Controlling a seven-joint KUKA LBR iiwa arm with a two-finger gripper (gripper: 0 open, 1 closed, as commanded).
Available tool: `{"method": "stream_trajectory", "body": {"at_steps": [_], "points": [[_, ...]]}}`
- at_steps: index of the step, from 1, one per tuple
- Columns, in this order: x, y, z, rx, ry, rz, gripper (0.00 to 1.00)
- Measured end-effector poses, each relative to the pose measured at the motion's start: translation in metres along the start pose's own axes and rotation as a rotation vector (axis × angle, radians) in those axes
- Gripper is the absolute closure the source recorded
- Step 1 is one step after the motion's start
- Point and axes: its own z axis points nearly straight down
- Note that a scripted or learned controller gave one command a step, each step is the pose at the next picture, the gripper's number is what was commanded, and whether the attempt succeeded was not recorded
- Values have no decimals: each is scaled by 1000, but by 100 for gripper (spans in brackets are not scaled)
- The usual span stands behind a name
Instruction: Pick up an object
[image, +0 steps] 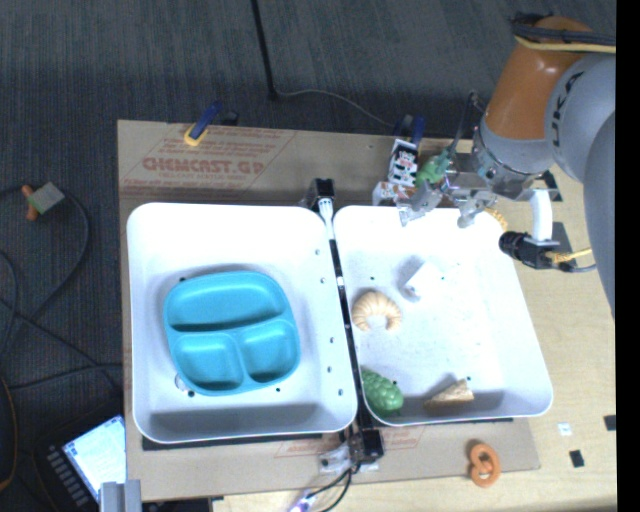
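Claw (438, 207) up high at the far edge of the right bin (520, 330), open and holding nothing.

Its two fingers stand apart with only white bin floor between them. Just below the claw lies a small white block (412, 276). A bit farther down and to the left sits a tan croissant (376, 310). Far below, by the near wall, are a green toy (383, 392) and a brown wedge (449, 394). Way off to the left, a blue tray (232, 330) fills the other bin. The pick has not started, I think. Next the claw should drop over one thing and squeeze.
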Motion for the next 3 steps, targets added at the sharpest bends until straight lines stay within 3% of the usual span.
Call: {"method": "stream_trajectory", "body": {"at_steps": [1,2,3], "points": [[19,-111,103,5,2,1,0],[-8,-73,118,0,0,1,0],[-8,-73,108,0,0,1,100]]}}
